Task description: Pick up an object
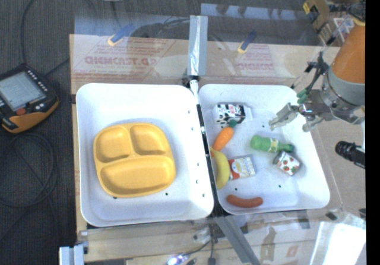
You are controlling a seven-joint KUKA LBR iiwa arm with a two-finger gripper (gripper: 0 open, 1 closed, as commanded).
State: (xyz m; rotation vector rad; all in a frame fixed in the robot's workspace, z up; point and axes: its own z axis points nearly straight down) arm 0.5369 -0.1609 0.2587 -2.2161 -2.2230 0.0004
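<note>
Gripper (pixel 292 116): hovering with fingers spread apart, gripping nothing; green bottle (pixel 265 143) lying just below the fingertips.

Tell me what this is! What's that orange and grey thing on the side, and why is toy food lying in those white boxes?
That orange and grey thing is a robot arm. At its end is a gripper, the part it uses for picking things up. Here it hangs over the right bin, and nothing is held in it.

The picture comes from one camera fixed above the bench, looking down at a slant.

The two white boxes are shallow bins. The left bin holds a yellow tray with three sections. The right bin holds toy food: a carrot, a banana, a sausage, a green bottle, a black-and-white carton, a small box and a strawberry-print carton.

The robot's job is to pick one up.
</note>
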